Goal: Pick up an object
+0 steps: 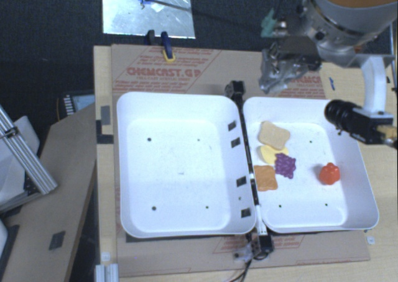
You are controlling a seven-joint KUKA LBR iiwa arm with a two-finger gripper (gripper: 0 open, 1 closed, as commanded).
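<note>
Red pepper [329,174] lay in the right bin [357,209], near purple grapes [285,164] and bread [274,133]. The jaws [278,79] hung above the bin's far rim, seemingly poised to descend; their state I could not tell.

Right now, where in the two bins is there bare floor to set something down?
The left bin has open floor. In the right bin, the front strip is free; bread, grapes and toast crowd the divider, tomato alone.
</note>
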